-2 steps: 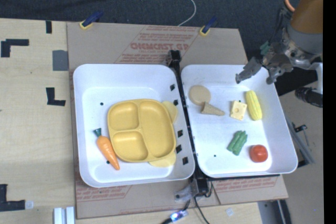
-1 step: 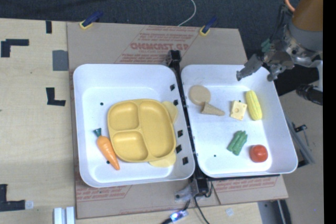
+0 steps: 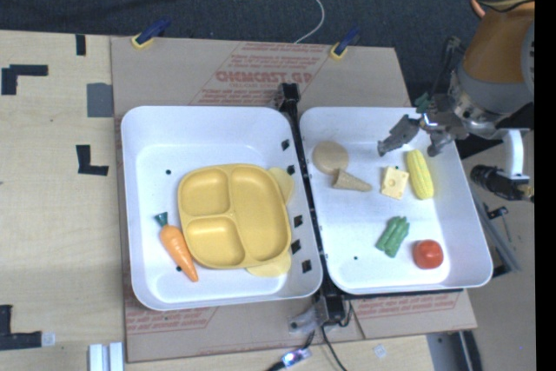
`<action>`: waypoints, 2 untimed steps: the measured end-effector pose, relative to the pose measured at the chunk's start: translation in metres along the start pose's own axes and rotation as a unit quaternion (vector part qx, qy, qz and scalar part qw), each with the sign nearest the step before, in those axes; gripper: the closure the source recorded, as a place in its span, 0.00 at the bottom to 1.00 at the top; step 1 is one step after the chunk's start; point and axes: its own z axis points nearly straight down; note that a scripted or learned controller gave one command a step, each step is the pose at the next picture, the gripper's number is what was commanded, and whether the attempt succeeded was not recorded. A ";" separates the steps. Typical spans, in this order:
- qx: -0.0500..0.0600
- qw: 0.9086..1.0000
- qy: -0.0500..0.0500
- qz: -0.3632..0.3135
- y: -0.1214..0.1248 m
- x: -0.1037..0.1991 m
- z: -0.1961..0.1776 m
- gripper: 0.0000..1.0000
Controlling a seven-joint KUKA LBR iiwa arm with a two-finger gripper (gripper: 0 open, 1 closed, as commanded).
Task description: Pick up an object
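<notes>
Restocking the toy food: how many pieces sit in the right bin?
5: ice cream cone at left, cheese and corn by the claw, green vegetable, tomato in front.

Both bins (image 3: pixel 139 187) are plain white; inside the left bin, a pale yellow divided plate (image 3: pixel 234 215) sits beside an orange carrot (image 3: pixel 178 249) with a green top. In the right bin lie a tan ice-cream cone (image 3: pixel 340 168), a yellow holed cheese wedge (image 3: pixel 394 183), a yellow corn cob (image 3: pixel 420 175), a green vegetable (image 3: pixel 393 236) and a red tomato (image 3: pixel 427 254). Under the bins, brown cardboard (image 3: pixel 261 74) carries red printed lettering, with blue-and-yellow clamps (image 3: pixel 149 33) at its far corners.
</notes>
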 end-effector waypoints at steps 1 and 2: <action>0.000 1.000 0.000 0.000 -0.009 -0.005 0.057 0.00; 0.000 1.000 0.000 0.000 -0.011 0.002 0.103 0.00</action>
